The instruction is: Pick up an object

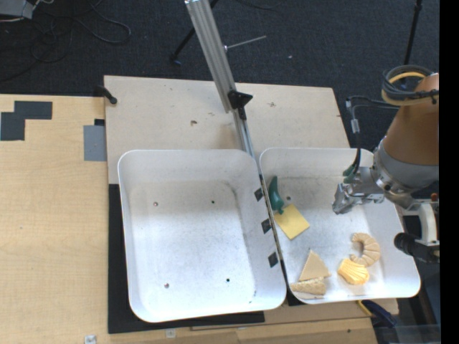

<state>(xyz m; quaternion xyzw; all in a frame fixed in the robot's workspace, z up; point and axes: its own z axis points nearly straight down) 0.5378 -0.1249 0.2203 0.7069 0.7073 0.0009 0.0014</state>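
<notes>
The gripper (344, 201) is hanging low over the right bin (326, 165), near its far right part, and whether it is spread or pressed together I cannot tell from this slant; nothing is showing in its grasp. The arm (410, 138) is rising behind it toward the right edge, grey and orange.

Judging by this, the approach step is under way: the tool is hovering with no object taken yet. Nearest to it, just toward the camera, a curled pastry-like piece (366, 247) is lying beside a yellow shell-shaped piece (353, 271). Further toward the camera and to the left, a tan wedge (313, 266) is resting against a flatter slice (310, 287). To the tool's left, a yellow square with a green handle (287, 216) is leaning by the divider wall. The next move is calling for shifting over one piece and descending.

Beyond the divider, the left bin (136, 192) is sitting on the pale bench (165, 113), with dark carpet and cables behind.
</notes>
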